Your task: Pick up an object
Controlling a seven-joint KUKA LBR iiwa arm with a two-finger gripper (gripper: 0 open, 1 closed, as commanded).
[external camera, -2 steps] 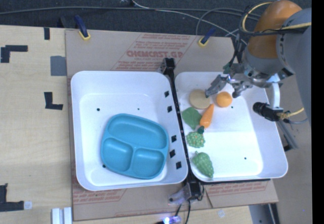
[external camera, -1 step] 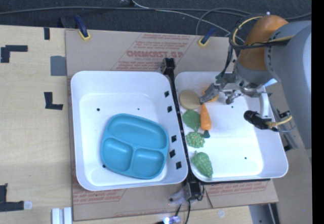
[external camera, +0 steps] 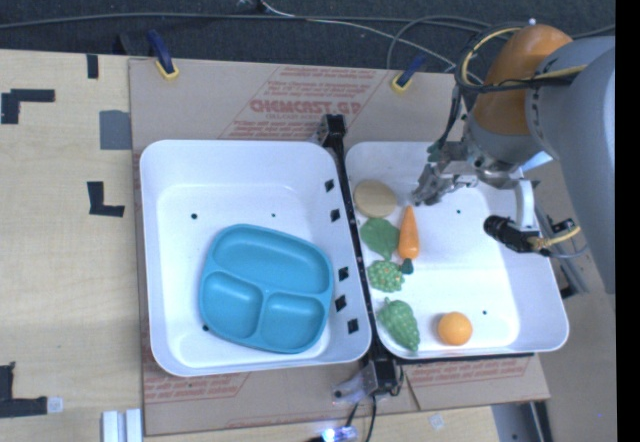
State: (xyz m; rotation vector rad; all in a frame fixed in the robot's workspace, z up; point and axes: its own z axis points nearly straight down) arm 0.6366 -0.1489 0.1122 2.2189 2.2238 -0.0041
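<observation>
we see the gripper [external camera: 432,188] in the right bin [external camera: 520,280], just above the carrot [external camera: 408,233]. we cannot tell how it stands. a tan bun [external camera: 375,197] and green veggies [external camera: 380,235] sit beside the carrot.

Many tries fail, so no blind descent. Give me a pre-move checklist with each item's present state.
1. Gripper above the right bin: ok.
2. Nothing visibly carried yet: ok.
3. Finger opening: cannot tell.
4. Nearest target, carrot, lies just below the gripper: ok.
5. Carrot free of neighbours: not ok, it touches a green leafy piece.
6. Orange ball sits apart, an easier pick: ok.
</observation>
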